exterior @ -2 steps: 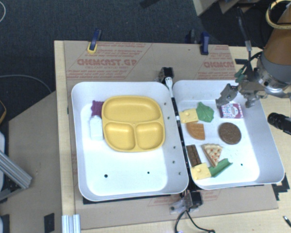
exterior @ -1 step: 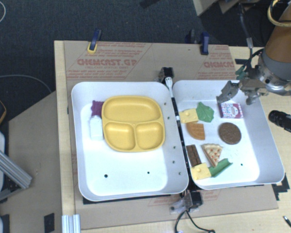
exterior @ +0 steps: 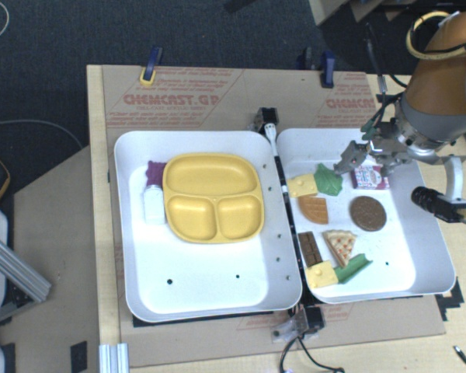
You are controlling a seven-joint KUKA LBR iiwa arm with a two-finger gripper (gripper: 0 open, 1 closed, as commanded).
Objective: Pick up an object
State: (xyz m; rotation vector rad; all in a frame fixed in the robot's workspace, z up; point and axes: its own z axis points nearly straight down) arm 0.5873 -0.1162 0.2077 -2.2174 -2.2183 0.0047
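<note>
My gripper [exterior: 365,165] hangs over the back of the right bin [exterior: 419,274], open, with nothing between its fingers. One grey finger [exterior: 348,159] slants down to the left and ends just above a green leaf-shaped toy [exterior: 328,181]. A pink packet [exterior: 369,179] lies right under the gripper, partly hidden by it. Around them lie a yellow cheese square [exterior: 301,185], an orange toast piece [exterior: 314,209] and a round brown cookie [exterior: 368,213].
The front of the right bin holds a chocolate bar [exterior: 310,247], a waffle wedge [exterior: 341,245], a yellow cube [exterior: 321,273] and a green pod [exterior: 352,268]. In the left bin [exterior: 210,286] a yellow divided plate [exterior: 213,196] lies beside a white bottle [exterior: 153,205] and a purple item [exterior: 154,171].
</note>
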